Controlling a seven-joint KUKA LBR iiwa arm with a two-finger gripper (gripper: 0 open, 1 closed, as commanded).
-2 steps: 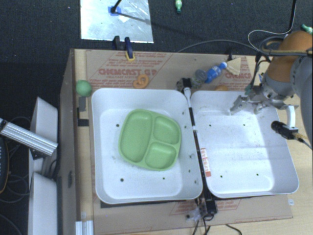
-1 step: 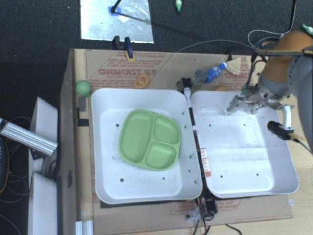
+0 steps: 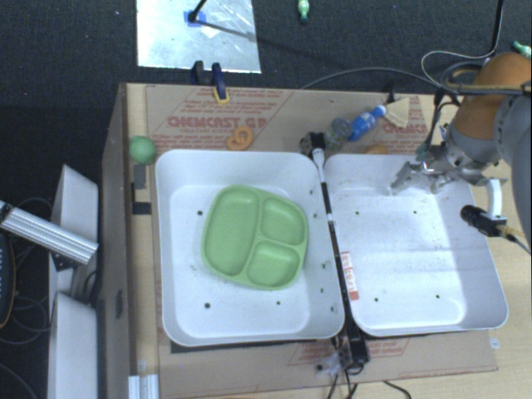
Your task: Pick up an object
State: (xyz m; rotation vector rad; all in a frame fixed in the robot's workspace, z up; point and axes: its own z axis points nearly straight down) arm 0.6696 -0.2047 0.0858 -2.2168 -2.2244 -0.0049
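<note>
Green plate point(image 3: 253, 237) is seated in the left bin point(image 3: 179, 223); gripper point(image 3: 418, 175) is poised at the right bin point(image 3: 416, 306) rear edge, finger state indeterminable.

Outside the bins, on the cardboard sheet point(image 3: 274, 110): a green ball point(image 3: 142, 149) at the left edge, an orange ring point(image 3: 239, 137) near the left bin's back rim, a blue clip point(image 3: 219, 81) at the back edge, a blue bottle point(image 3: 364, 123) lying tilted behind the right bin. Beyond, on dark carpet point(image 3: 66, 48): a shiny metal plate point(image 3: 198, 25) bearing a small blue piece point(image 3: 195, 18), a small green figure point(image 3: 303, 6) well to its right. At far left, a grey bar point(image 3: 46, 229) over white boxes point(image 3: 75, 306).
</note>
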